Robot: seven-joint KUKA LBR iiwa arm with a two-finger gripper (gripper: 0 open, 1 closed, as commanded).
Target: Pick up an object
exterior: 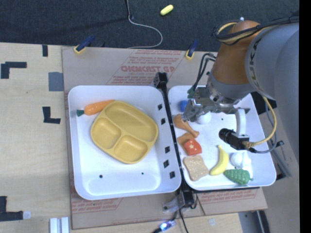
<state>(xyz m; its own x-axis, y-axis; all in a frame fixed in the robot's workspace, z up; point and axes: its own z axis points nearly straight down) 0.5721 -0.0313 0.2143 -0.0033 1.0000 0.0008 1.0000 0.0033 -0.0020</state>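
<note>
The right bin [260, 130] holds several toy foods. Among them are an orange drumstick-shaped piece [185, 124], a red piece [191, 146], a slice of bread [196, 168], a banana [220, 161], a green leafy piece [238, 176] and a small white piece [238, 158]. My gripper [196, 109] hangs low over the bin's far left part, just above the orange piece. A blue item [183, 105] and a white round item [204, 117] lie right beside it, partly hidden by the gripper body.
The left bin [121, 181] holds a yellow divided plate [125, 131] and a carrot [99, 107] at its far left. The black divider [167, 130] between the bins runs just left of the gripper. A cable [269, 125] loops off the wrist over the right bin.
</note>
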